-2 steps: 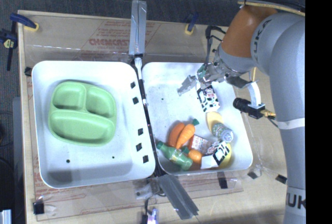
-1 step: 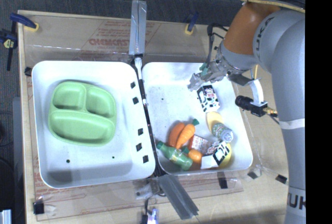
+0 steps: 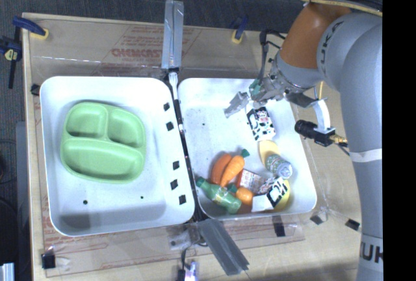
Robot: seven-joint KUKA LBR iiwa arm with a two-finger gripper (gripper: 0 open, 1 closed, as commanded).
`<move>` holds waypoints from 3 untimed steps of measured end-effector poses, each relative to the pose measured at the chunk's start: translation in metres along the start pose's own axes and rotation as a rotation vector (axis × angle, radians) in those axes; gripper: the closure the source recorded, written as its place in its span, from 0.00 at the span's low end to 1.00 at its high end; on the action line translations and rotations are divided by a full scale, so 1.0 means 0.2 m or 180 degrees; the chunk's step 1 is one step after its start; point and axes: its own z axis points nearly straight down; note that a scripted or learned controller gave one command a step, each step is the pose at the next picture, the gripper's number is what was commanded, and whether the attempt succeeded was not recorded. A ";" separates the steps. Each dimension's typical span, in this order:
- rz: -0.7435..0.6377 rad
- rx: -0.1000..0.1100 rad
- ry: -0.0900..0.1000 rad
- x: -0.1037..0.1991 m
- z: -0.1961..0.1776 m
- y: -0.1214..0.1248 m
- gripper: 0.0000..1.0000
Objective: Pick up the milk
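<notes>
Milk carton [image 3: 260, 123], cow-patterned, lies in the right bin [image 3: 201, 110], upper half, apart from the pile of toy food near the bin's front wall. Your hand [image 3: 239, 104] sits just up-left of the carton, fingers spread narrowly with nothing between them.

Risks, as judged: the hand looks offset from the carton, so a close here may catch air or only clip a corner and push it away. The carton lies flat; fingers could slide over its top face.

Hard to read: fingertip gap is small and blurred; whether a finger touches the carton is unclear. A second cow-patterned item [image 3: 278, 191] lies half buried in the pile; don't confuse them.
</notes>
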 end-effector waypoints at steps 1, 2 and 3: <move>-0.0149 -0.0005 0.0003 0.03 -0.03 -0.12 0.00; -0.0296 -0.0013 -0.0005 0.01 -0.06 -0.07 0.00; -0.0545 -0.0005 0.0002 0.01 0.05 -0.04 0.00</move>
